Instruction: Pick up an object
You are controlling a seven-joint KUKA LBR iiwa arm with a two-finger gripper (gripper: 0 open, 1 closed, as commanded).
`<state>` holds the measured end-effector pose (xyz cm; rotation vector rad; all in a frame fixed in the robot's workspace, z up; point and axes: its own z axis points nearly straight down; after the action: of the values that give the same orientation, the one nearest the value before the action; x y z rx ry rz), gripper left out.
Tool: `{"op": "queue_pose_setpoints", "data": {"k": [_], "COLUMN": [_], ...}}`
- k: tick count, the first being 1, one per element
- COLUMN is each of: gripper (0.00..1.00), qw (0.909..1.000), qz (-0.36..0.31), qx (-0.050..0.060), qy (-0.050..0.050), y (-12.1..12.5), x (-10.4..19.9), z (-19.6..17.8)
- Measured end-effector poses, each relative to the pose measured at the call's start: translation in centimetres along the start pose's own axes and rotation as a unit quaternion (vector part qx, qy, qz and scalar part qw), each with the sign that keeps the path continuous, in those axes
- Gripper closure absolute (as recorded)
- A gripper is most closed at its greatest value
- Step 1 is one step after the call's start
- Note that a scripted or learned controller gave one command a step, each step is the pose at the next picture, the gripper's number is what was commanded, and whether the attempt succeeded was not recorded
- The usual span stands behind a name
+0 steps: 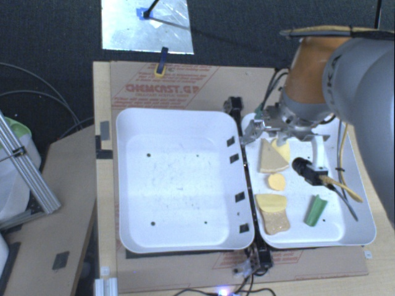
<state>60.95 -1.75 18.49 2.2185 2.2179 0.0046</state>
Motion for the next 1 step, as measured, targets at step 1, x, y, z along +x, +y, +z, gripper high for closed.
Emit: {"op": "queue_pose_setpoints", "data": {"k": [1], "gripper": [0.0], "qw": [1.0], "qz": [0.002], "qx": [0.006], "qy": [0.001], "y": [-12.79], "x": [-1.93], "z": [0.05]}}
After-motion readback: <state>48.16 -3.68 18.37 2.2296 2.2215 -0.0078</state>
